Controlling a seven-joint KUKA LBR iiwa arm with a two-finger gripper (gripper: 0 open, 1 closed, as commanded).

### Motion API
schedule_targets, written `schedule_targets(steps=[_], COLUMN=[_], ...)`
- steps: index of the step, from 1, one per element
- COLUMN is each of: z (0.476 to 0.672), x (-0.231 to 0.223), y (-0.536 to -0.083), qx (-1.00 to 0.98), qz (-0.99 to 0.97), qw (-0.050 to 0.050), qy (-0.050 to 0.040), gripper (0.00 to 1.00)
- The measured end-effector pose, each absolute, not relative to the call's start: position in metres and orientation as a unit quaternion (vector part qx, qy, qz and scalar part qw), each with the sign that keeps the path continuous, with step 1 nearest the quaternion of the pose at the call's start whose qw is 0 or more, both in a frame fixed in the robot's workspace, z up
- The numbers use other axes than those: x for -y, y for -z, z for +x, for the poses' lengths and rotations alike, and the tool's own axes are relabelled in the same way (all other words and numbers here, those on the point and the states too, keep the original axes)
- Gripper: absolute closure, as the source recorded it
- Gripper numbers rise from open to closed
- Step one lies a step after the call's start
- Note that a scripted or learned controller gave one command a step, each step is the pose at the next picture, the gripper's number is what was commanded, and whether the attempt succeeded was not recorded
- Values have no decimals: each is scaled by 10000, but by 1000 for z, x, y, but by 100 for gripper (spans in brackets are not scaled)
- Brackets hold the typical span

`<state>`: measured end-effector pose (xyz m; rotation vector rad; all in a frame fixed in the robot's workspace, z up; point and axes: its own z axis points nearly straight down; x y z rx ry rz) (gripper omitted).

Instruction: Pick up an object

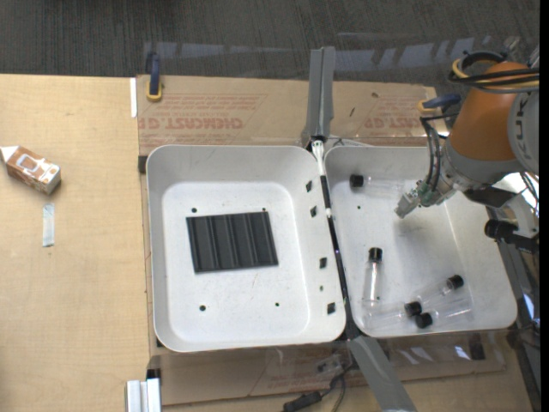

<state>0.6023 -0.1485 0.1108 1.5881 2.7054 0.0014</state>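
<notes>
Overhead, the grey arm with its orange band [483, 125] reaches in from the right, and its two-finger gripper [410, 202] hangs over the upper part of the right-hand shallow white bin [489, 312]. Finger state: cannot tell, since the tip is small and blurred, and nothing can be made out between the fingers or touching them. Candidate objects all lie in the right bin, apart from the gripper: a clear plastic tube with a black cap [373, 275] near the bin's middle, lying roughly upright in the view; a small black cap-like piece [357, 180] near the upper left corner; and several more clear black-capped tubes [433, 303] along the lower edge, whose transparent bodies are hard to separate from the white floor. The left-hand white bin [171, 247] holds a dark ribbed rectangular panel [232, 240] lying flat at its centre. Off to the far left, on the wooden bench top, sits a small orange-and-white carton [33, 170].
</notes>
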Motion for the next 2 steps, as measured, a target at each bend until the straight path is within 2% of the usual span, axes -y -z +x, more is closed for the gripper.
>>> schedule_targets(steps=[1, 2], z=[602, 603], x=[148, 149], y=[-111, -120], qx=[-8623, -8620], qz=[5063, 5070], qw=[22, 33], qy=[-4, -7], gripper=[0, 100])
